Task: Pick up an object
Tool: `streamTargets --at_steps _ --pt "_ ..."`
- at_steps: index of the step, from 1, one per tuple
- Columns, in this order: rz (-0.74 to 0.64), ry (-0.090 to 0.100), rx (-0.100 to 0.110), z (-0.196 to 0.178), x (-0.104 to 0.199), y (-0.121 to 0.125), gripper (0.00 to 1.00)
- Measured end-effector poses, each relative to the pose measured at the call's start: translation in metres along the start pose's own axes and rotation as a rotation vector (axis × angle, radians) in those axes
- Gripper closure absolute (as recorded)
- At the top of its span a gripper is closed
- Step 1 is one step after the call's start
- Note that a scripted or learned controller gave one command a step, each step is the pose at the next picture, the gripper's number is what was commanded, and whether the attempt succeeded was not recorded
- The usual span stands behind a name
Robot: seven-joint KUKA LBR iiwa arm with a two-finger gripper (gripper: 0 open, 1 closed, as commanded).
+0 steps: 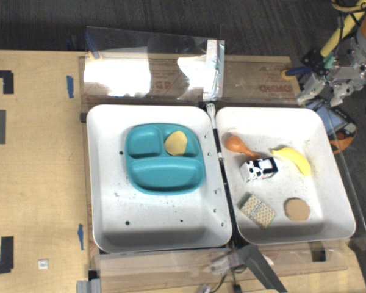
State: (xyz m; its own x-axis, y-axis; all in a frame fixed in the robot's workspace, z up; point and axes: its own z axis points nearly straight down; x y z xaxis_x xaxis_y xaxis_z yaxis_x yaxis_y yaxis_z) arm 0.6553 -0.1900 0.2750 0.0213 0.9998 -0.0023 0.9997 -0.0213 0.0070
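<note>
scene: two shallow white bins side by side on a bench, seen from above at a slant.
left bin: holds a teal divided tray with a yellowish round piece in its upper right compartment.
right bin: holds five loose things, any of which could serve as the object to pick up.
objects: an orange spoon-like piece at upper left; a yellow banana at upper right, long axis slanting from upper left down to lower right; a black and white toy in the middle, touching or just beside the banana's left end; a patterned block at lower left; a brown round disc at lower right.
gripper: above the right bin's far right corner, outside its rim, amid grey metal and cables; its state cannot be told from here, and nothing is seen in it.
key relation: every object lies below and left of the gripper; the banana is nearest, so the arm likely needs to travel inward over the rim and descend.
progress: nothing picked yet, by the look of it.
</note>
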Motion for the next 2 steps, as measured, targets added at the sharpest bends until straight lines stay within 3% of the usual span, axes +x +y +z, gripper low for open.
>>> streamTargets --at_steps 1,2 --pt "0.061 0.003 0.015 0.109 -0.016 -0.050 0.00" --pt "0.107 0.014 0.001 0.178 -0.017 -0.085 0.00"
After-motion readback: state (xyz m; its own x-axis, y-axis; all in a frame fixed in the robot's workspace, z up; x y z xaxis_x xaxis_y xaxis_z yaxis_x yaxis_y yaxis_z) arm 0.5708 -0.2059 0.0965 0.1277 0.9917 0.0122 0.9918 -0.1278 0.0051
